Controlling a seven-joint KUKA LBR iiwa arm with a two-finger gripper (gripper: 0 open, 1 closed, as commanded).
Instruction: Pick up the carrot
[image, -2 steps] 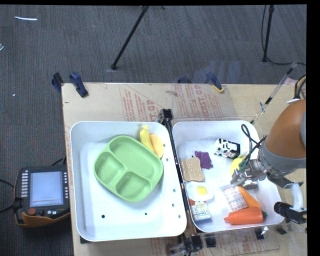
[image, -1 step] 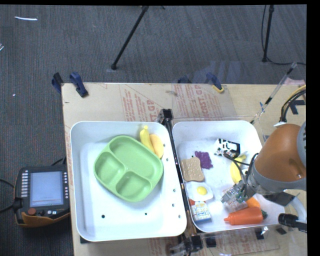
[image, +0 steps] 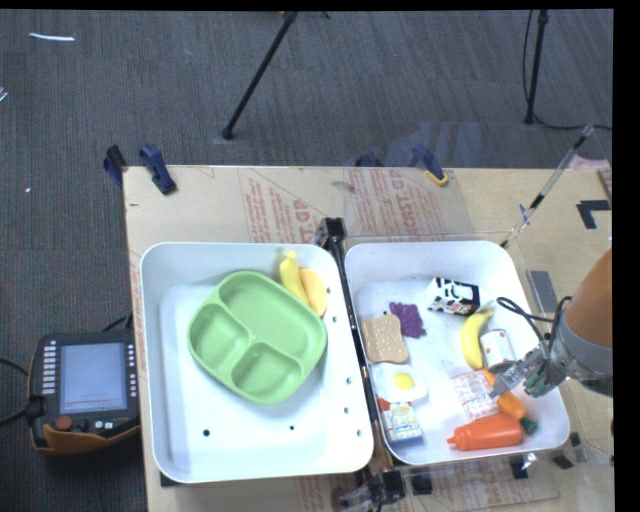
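The carrot (image: 486, 433), orange with a green leafy end pointing right, lies along the front wall of the right bin (image: 420, 252). A smaller orange piece (image: 512, 405) sits just behind it. My gripper (image: 522, 381) hangs over the right bin's front right part, directly above the small orange piece and a little behind the carrot. It is grey and seen from above, on an arm that comes in from the right. I see nothing held in it.
The right bin also holds a banana (image: 472, 338), a white can (image: 494, 348), a clear packet (image: 469, 393), a fried egg (image: 400, 382), a bread slice (image: 384, 338), purple grapes (image: 407, 318) and a cow-patterned carton (image: 455, 295). The left bin holds a green divided plate (image: 258, 335).
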